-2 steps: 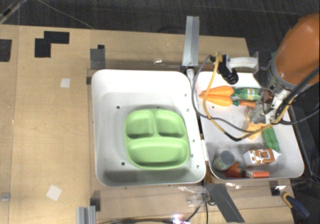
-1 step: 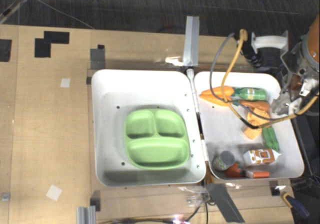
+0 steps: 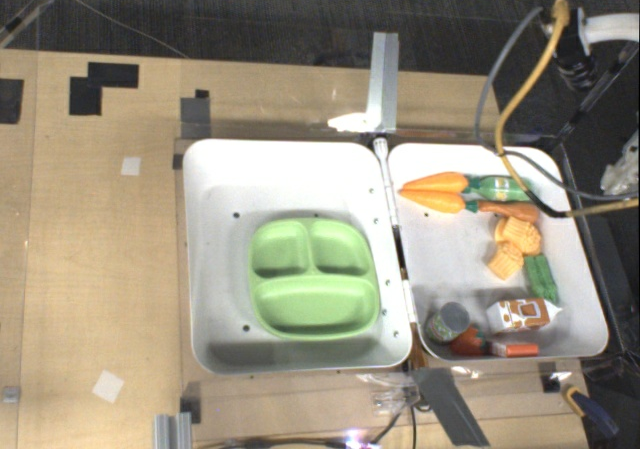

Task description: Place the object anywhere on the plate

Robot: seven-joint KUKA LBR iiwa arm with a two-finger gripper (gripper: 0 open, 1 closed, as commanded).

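Note:
A light green divided plate (image 3: 313, 275) lies in the left bin (image 3: 215, 237), with nothing on its three compartments. The right bin (image 3: 450, 247) holds the loose toy food. Two orange carrots (image 3: 437, 191) lie at the bin's far left, with a green-topped piece (image 3: 500, 186) beside them. Two waffle-like crackers (image 3: 514, 245) sit right of centre, and a dark green piece (image 3: 542, 278) lies next to them. At the near edge are a small carton (image 3: 522, 314), a grey can (image 3: 447, 321) and a red item (image 3: 470, 343).
A metal post (image 3: 385, 77) stands behind the ridge between the two bins. Grey and yellow cables (image 3: 520, 87) loop over the far right corner of the right bin. Wooden bench top (image 3: 90, 267) stretches to the left of the bins.

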